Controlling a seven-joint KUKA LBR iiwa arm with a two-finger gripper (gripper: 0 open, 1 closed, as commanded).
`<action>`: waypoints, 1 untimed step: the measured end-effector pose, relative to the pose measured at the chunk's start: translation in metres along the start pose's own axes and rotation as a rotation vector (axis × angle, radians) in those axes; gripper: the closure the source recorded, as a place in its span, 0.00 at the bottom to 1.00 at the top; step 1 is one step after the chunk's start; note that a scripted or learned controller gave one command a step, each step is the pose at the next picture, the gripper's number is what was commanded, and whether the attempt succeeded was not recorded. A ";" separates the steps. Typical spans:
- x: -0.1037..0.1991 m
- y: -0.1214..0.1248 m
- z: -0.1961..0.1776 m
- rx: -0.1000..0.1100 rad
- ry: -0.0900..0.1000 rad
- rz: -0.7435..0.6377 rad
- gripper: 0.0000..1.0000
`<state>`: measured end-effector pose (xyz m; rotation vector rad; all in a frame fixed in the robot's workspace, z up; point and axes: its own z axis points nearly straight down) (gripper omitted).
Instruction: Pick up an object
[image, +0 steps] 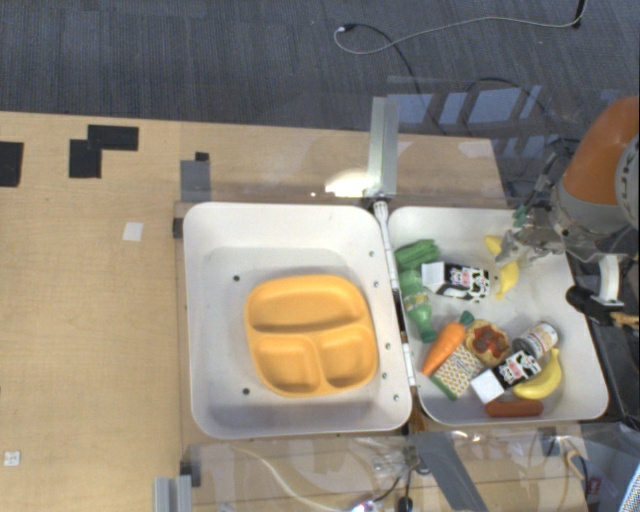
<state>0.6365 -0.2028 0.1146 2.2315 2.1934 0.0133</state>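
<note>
Overhead slanted view of a wooden desk (90, 330) w/ two shallow white bins side by side. Left bin (215, 400) carries one orange divided tray (305, 335) w/ three compartments, nothing in them. Right bin (580, 400) carries a jumble of toy food: green pepper-like piece (415, 253) at top left, a small black-and-white carton (458, 281) just beside it, a carrot (443, 346) lying diagonally near the middle, a patterned box (453, 375) touching the carrot's lower end, a small can (541, 338), a banana (543, 381) along the lower right, a red sausage-like piece (514, 408) at the bottom edge.

The grey arm w/ orange band (598, 165) reaches in from the right. Its hand (522, 244) sits over the upper right part of the right bin, approx. above a small yellow item (507, 277), poss. a second banana or lemon slice; too small to tell. Fingers are thin and blurred against the white, so can't tell if they're open or closed, and nothing is clearly between them.

Progress, as a judgement: early stage. All items look to be resting in the bin, none lifted. The hand seems poised near the yellow item and carton, so the likely target is there. Left to do: get a secure grip on one item and raise it clear of the bin.
</note>
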 end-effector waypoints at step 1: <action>0.050 0.027 -0.083 0.006 0.002 -0.012 1.00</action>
